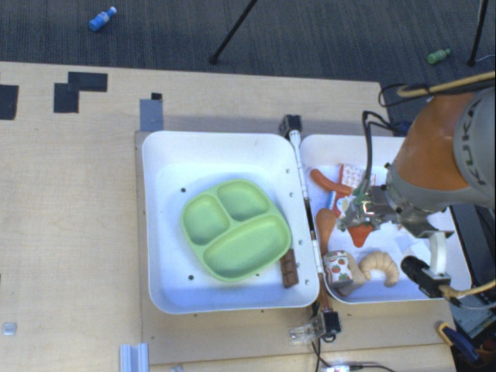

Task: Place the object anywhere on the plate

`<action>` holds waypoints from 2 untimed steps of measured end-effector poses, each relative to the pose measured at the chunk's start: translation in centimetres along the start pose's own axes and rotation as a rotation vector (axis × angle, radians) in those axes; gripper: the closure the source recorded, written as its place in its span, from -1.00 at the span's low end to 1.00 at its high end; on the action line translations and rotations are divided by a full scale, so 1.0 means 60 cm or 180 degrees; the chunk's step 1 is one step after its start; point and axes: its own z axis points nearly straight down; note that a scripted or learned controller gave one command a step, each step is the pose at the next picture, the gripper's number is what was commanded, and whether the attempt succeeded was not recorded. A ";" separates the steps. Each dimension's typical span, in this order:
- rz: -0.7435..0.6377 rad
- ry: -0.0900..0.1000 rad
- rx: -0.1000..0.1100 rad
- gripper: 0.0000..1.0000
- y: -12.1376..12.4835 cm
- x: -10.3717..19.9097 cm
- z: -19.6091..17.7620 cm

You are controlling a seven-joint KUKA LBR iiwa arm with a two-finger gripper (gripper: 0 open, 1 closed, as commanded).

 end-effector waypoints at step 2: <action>-0.0017 0.0002 -0.0011 1.00 0.003 0.001 -0.018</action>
